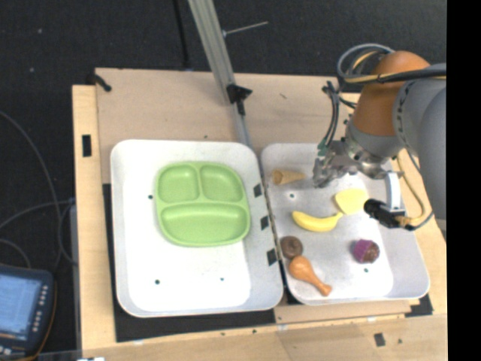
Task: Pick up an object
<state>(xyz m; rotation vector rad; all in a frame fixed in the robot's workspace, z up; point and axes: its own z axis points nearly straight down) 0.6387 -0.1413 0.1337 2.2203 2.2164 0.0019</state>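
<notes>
1. Two white bins sit side by side on the bench: the left bin [135, 277] and the right bin [398, 277], kept shallow, likely so the arm can reach in from above.
2. Grey with an orange band, the arm [391, 104] leans in from the right over the right bin's far end.
3. A green divided plate [203, 204] lies flat in the left bin, well apart from the loose items.
4. The gripper [323, 173] hangs low near the right bin's back edge; whether it is spread or closed I cannot tell.
5. Candidates to pick lie scattered in the right bin: a banana [316, 221], a yellow piece [351, 200], a drumstick [307, 272], a purple lump [365, 250], a brown donut [291, 246] and a tan piece [286, 177] just left of the gripper, probably the nearest target.
</notes>
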